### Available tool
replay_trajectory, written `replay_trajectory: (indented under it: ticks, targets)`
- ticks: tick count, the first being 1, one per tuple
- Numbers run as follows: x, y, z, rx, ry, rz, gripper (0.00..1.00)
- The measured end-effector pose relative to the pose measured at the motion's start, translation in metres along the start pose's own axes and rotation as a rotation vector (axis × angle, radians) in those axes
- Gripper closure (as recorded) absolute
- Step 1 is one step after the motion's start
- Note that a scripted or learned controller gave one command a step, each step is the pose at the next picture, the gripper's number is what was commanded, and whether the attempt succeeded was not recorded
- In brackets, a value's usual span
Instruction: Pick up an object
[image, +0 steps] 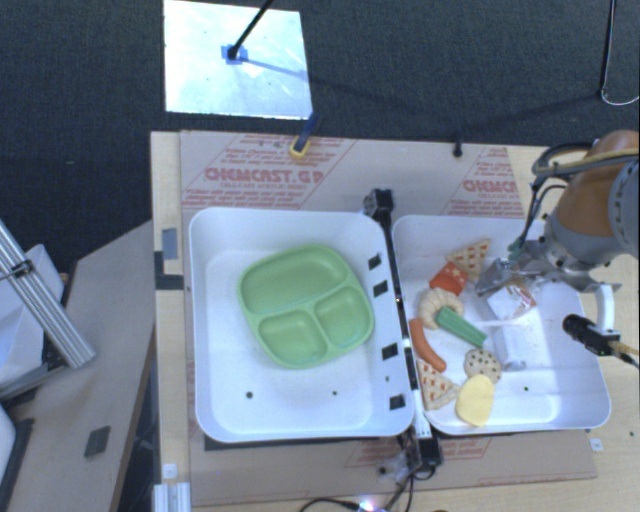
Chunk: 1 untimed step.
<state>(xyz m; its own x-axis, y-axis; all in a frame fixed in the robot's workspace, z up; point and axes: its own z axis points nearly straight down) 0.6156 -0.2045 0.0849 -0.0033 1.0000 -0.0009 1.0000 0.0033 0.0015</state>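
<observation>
1. Approach is the step in hand, by my judgement: the gripper (503, 278) sits low over the right bin (560, 405), at the upper edge of the toy-food pile, and nothing shows between its fingers.
2. Whether the fingers are spread or pressed together, I cannot tell; they blur into the pale wrapped item (517, 300) just beneath them.
3. Candidates lie close: the pizza slice (470, 260) just left of the gripper, the green piece (460, 327) and the orange sausage (427, 345) further left, the cookie (481, 364) and the yellow piece (476, 399) toward the near edge.
4. Next move calls for settling on one item and closing squarely on it.
5. The green divided plate (305, 305) sits alone in the left bin (225, 400).
6. Red print on the board (265, 172) under the bins on the counter reads roughly "CHEMCAST GP".
</observation>
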Motion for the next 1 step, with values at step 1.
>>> replay_trajectory:
  ticks: [1]
  targets:
    - [-0.0004, 0.0011, -0.0116, -0.004, -0.001, 0.000, 1.00]
